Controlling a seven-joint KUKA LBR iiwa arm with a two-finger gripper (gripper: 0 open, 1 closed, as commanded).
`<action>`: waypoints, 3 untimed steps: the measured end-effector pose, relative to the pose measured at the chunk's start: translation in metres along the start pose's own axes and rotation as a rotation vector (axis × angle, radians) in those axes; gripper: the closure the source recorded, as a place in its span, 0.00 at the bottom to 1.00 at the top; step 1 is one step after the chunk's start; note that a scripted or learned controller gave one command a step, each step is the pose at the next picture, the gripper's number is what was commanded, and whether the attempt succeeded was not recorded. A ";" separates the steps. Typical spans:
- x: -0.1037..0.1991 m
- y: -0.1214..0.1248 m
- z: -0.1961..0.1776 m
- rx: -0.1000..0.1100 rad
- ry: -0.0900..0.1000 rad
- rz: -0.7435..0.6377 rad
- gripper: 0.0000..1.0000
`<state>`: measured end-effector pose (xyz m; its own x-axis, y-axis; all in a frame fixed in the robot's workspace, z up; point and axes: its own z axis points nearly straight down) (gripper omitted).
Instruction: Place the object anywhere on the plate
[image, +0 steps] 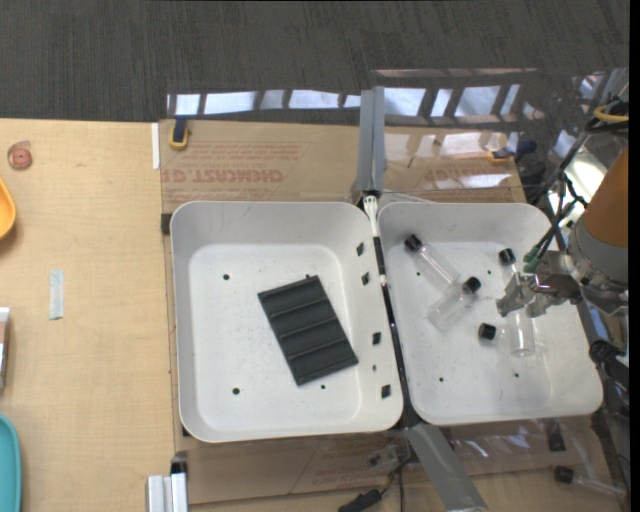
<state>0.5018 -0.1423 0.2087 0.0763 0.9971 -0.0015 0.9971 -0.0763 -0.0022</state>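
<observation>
Over the right bin (590, 395) the gripper (522, 300) hangs among clear, black-capped vials (430, 262), above one upright vial (522, 340); how it stands I cannot tell, and nothing shows as held. Across in the left bin (200, 420) the dark ribbed plate (307, 329) lies bare, so by my judgement the whole task is left. Reversed red print on the cardboard (240, 165) reads like "CHEMCAST".

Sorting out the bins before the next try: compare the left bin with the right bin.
The left bin holds one dark ribbed plate, lying at a slant; the right bin holds several clear vials with black caps, scattered. The arm's gripper hangs over the right bin, none over the left bin. Both are shallow, white and about the same size.
</observation>
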 end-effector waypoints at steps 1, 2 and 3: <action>0.079 -0.016 -0.003 0.002 0.001 0.031 1.00; 0.145 0.052 0.018 0.002 -0.001 -0.049 1.00; 0.198 0.019 0.018 0.002 0.000 -0.196 1.00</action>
<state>0.5360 0.0535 0.1904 -0.1191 0.9929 -0.0012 0.9929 0.1191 -0.0049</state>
